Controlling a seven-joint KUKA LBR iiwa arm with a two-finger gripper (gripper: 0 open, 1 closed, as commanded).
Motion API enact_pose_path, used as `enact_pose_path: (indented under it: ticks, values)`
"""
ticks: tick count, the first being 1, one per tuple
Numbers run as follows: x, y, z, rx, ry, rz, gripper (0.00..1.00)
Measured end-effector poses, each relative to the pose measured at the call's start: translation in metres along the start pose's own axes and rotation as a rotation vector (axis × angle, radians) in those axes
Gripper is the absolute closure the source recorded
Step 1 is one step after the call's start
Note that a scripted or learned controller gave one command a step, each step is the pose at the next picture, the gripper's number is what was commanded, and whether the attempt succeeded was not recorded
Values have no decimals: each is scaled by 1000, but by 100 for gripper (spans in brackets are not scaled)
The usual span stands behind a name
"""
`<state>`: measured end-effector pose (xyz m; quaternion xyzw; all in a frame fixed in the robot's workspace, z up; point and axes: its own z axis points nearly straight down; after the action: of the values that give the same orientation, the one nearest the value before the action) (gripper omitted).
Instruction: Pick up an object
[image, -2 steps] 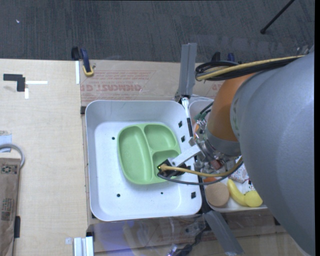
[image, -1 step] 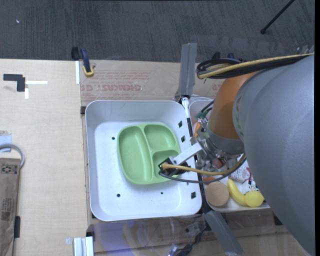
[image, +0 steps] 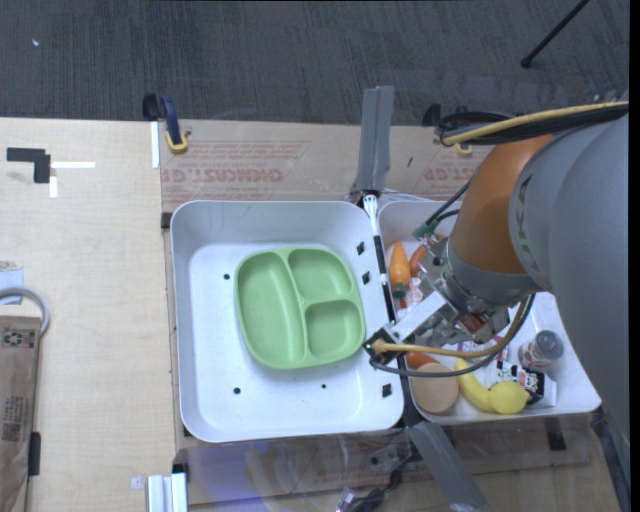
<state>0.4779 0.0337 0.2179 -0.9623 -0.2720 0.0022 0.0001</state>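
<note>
Grey arm (image: 560, 230) with orange band covering most of the right bin (image: 575, 400), hiding the pincer, so open or shut cannot be told. Visible around it: orange carrot (image: 399, 263), yellow banana (image: 490, 393), tan round disc (image: 436, 388). Pale green divided plate (image: 298, 306) flat in the left bin (image: 200, 300) on the worktop (image: 80, 300)

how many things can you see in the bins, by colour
Arm hides part of the right bin, so visible only:
green divided plastic tray: 1
orange carrot-shaped toy: 1
yellow banana-shaped toy: 1
tan round disc: 1
small grey-capped bottle: 1
Total: 5
</note>
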Motion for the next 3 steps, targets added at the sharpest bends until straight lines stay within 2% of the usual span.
enact_pose_path:
  ticks: [1, 2, 3]
  values:
    - [0, 1, -8, 1, -4, -3, 100]
    - [2, -4, -4, 1, -2, -230, 100]
    - [2, -3, -13, 2, -5, -230, 100]
